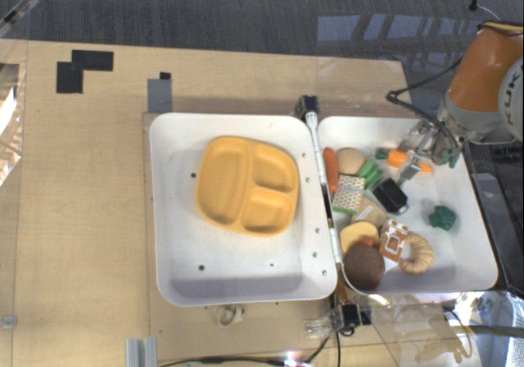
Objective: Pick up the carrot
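A long orange carrot (330,167) lies along the left wall of the right bin (471,193), near the divider. My gripper (419,154) hangs over the back of that bin, well to the right of the carrot and apart from it. A small orange piece with a green end (396,157) lies right at the gripper's tip; I cannot tell whether it is touched.
Around the carrot lie a beige round piece (351,161), a green piece (370,174), a checkered block (350,193) and a black block (390,195). A brown ball (364,265), a pretzel (413,252) and a dark green piece (443,217) sit nearer. The left bin holds a yellow divided plate (246,185).
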You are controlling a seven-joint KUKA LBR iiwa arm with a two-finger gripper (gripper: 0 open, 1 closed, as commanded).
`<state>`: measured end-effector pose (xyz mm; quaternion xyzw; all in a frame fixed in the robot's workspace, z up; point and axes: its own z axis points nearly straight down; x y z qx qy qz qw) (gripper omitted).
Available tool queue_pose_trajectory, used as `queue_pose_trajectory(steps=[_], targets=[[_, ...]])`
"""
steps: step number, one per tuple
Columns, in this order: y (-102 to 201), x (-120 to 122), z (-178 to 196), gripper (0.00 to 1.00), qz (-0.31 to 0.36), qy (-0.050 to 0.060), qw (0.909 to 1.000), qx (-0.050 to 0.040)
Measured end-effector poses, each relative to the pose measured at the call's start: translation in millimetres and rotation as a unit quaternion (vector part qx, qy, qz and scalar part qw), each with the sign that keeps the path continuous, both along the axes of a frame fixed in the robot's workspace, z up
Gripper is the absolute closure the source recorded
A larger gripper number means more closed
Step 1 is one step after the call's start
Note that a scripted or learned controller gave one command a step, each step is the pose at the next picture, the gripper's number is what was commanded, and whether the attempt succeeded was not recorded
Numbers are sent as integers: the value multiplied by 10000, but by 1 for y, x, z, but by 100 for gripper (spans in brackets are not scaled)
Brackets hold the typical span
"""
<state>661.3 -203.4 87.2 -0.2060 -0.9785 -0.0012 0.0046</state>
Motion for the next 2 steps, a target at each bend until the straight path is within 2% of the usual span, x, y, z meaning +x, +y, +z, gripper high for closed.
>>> queue_pose_trajectory(steps=[1, 2], targets=[[25, -3, 0, 0, -751, -27, 9972, -60], [51, -21, 1, 0, -1328, -90, 9911, -26]])
